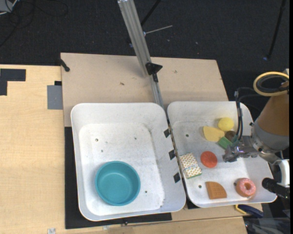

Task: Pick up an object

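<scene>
Probably the red disc (208, 159) beside the gripper (230, 154) is light, smooth plastic; best pinched across its edges. Whether the tool is spread or closed, I cannot tell.

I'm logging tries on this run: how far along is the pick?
Done: the gripper is down in the right white bin, beside the small green block and round red piece. In hand: nothing visibly held. Left: grasping and lifting an object.
</scene>
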